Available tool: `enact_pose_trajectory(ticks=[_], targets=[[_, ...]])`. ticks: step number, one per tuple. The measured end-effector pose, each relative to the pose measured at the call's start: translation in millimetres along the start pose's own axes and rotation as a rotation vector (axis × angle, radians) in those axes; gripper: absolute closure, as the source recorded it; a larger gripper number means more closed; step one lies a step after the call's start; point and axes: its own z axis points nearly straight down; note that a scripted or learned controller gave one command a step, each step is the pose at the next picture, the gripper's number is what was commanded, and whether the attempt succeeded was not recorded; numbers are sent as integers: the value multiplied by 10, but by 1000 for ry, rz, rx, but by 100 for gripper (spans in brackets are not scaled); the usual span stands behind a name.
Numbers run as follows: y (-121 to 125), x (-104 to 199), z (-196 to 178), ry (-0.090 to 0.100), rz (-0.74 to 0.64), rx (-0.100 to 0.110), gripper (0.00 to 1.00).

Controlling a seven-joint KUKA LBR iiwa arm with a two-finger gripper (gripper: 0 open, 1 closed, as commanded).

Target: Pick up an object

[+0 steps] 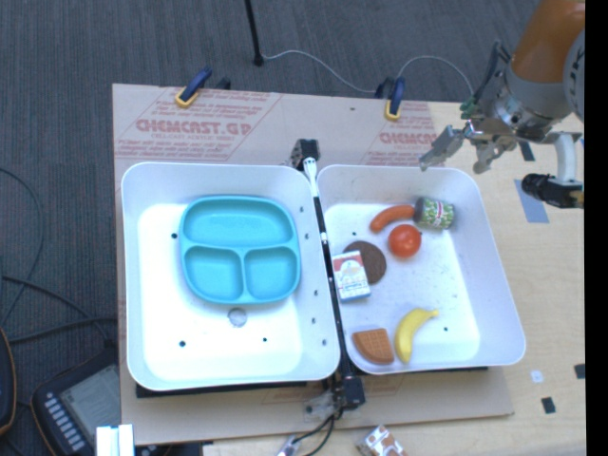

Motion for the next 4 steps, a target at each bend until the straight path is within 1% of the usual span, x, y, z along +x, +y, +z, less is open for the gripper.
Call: enact_pose_trajectory(ticks=[1, 2, 3, 4], targets=[[26, 322, 1443, 1, 0, 3, 0], [-531, 605, 1578, -3, 1, -7, 0], [-518, 602, 1468, -4, 1, -11, 100], [-520, 604, 1471, -3, 1, -10, 0]])
